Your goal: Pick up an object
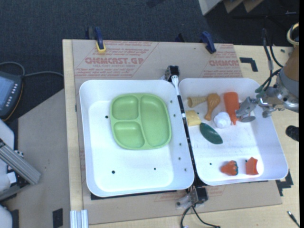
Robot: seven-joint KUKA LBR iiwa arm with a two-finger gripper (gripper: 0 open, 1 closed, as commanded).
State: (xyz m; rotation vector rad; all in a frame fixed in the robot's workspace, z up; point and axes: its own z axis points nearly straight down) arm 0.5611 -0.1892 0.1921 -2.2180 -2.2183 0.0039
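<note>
The hand (248, 109) is seen low over the right bin (273, 141), just to the right of the orange carrot (231, 106). Whether it is apart or together cannot be told, and nothing is seen held in it. The carrot is taken here as the thing to be picked up, since it lies nearest the hand. It lies flat with its long side running away from the front rim. Just left of the carrot a small white ball (221, 120) is found, touching it or almost so, and further left a tan drumstick (212, 103) is laid. A dark green leaf shape (210, 133) rests a little below and left of the carrot, and two small red and orange pieces (240, 167) sit well below it, near the front rim. The carrot is judged to be a light, hard plastic toy, likely smooth and a bit slippery. It is best taken across its narrow middle, so it is not pushed away. The ball may be bumped if the hand is brought down too far to the left.
</note>
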